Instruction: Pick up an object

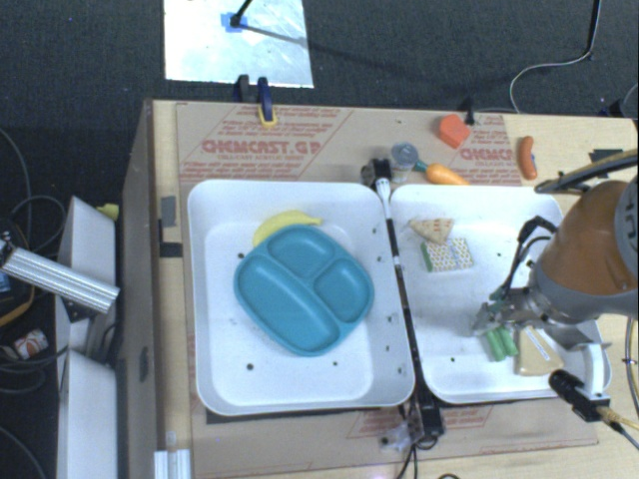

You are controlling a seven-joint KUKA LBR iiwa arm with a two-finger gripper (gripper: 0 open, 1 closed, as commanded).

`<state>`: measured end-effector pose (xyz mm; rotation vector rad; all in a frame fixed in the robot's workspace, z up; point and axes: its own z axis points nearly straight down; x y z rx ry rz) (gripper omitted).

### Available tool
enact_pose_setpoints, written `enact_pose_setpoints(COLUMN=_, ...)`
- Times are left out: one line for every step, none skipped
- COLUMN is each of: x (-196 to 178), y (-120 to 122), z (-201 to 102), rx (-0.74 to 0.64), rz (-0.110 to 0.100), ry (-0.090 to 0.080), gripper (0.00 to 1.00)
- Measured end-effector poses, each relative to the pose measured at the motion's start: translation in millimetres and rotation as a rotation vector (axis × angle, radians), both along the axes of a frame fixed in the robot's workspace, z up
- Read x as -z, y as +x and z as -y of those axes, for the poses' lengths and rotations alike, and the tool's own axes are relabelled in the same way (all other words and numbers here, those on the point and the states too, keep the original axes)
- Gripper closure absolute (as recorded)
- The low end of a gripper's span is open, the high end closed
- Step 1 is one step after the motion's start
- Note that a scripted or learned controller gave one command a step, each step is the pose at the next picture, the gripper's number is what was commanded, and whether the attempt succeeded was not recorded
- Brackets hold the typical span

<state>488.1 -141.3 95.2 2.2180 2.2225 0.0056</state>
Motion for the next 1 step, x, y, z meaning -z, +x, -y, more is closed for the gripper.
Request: enact_pose_setpoints(x=-89.8, y=25.1, z=-74.7, rx=-0.002, rz=0.0, ry=-0.001, gripper=1.0)
